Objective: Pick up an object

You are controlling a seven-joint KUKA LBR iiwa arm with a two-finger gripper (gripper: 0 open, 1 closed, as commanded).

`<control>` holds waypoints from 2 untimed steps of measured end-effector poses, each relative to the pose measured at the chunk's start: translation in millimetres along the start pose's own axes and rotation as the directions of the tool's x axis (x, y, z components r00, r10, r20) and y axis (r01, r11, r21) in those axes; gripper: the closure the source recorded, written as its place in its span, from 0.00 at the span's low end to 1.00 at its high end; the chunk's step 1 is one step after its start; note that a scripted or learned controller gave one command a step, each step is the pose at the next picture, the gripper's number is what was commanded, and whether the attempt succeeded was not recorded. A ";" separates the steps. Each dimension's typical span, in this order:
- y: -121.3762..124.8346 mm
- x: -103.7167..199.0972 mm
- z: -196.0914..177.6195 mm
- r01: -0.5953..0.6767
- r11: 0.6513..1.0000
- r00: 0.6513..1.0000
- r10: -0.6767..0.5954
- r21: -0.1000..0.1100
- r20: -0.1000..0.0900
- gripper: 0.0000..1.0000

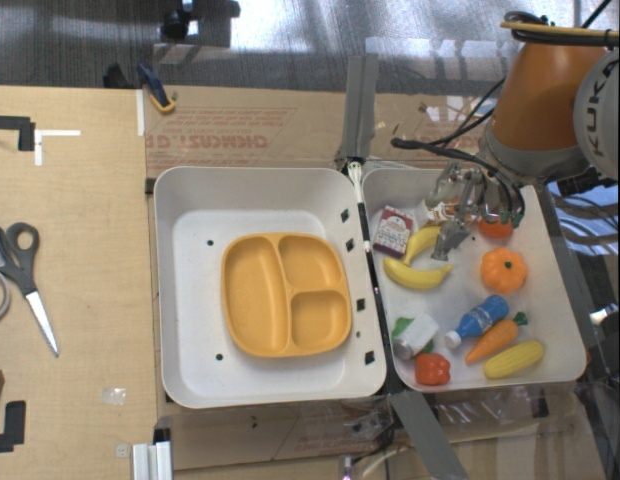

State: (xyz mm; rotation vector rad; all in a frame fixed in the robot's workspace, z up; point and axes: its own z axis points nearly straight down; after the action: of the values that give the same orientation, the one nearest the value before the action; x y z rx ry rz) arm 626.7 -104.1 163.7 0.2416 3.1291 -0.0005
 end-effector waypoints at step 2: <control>-121.4 43.6 70.2 -0.099 0.995 0.995 0.099 0.001 0.001 0.00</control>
State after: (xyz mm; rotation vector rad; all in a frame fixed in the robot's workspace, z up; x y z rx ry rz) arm 565.3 -217.4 93.4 0.3958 3.1120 -0.0014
